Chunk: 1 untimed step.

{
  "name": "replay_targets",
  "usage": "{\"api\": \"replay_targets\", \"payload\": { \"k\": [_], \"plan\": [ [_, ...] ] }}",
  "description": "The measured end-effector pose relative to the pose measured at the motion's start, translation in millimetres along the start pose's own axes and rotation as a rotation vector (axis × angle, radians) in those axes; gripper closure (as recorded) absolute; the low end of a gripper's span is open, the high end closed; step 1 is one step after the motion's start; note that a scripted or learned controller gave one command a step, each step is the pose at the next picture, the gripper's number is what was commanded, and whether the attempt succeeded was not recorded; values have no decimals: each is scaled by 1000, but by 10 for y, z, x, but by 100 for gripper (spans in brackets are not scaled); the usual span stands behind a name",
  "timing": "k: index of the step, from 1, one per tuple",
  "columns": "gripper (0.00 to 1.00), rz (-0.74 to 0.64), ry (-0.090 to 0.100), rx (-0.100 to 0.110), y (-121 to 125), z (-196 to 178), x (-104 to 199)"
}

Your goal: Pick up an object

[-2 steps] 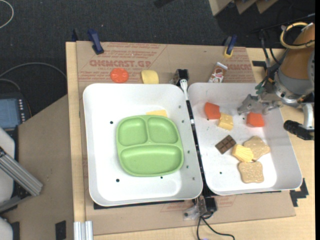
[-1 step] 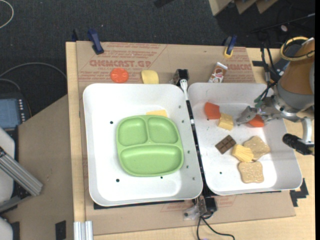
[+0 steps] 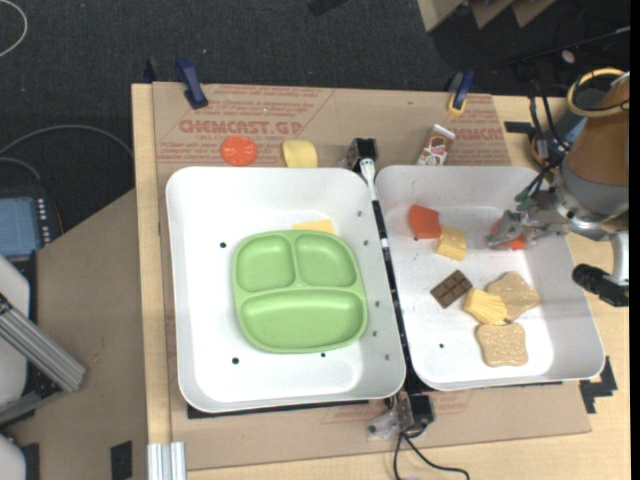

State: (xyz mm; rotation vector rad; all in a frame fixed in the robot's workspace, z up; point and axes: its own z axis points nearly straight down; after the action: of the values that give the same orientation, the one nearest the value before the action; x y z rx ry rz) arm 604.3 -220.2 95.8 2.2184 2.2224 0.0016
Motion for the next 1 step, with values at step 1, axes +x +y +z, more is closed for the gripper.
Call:
{"api": "replay_targets", "payload": {
  "k": [1],
  "plan": [
    [100, -7, 3, 0, 278, 113, 1004]
  ]
}}
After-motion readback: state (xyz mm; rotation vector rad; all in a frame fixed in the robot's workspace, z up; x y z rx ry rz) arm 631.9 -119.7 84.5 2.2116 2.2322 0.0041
